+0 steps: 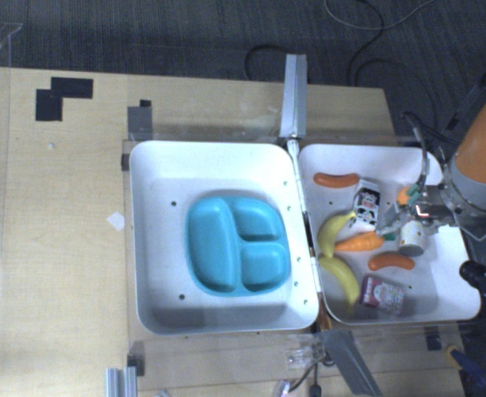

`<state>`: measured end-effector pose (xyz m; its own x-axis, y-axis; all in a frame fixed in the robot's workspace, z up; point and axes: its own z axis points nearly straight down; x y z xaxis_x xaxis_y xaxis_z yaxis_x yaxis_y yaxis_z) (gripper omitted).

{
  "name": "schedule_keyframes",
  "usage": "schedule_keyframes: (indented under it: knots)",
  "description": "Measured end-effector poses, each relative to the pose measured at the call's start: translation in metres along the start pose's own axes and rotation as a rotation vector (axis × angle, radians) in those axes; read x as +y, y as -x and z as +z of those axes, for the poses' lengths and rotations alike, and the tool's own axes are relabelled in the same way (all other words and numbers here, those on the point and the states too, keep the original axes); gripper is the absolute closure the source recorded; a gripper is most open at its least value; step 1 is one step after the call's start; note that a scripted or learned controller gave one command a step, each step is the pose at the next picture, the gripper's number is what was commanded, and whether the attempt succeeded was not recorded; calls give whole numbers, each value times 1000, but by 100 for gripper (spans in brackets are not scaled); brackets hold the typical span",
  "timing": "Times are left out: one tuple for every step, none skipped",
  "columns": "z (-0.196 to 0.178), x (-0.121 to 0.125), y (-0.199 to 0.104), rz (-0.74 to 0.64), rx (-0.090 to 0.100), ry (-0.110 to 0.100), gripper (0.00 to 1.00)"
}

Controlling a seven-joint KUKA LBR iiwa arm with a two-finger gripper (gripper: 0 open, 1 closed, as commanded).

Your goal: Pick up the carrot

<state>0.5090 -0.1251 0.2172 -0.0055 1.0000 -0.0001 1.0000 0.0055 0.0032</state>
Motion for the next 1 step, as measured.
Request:
schedule_keyframes:
  knots:
    - [79, 42, 35, 20, -1, 0, 0]
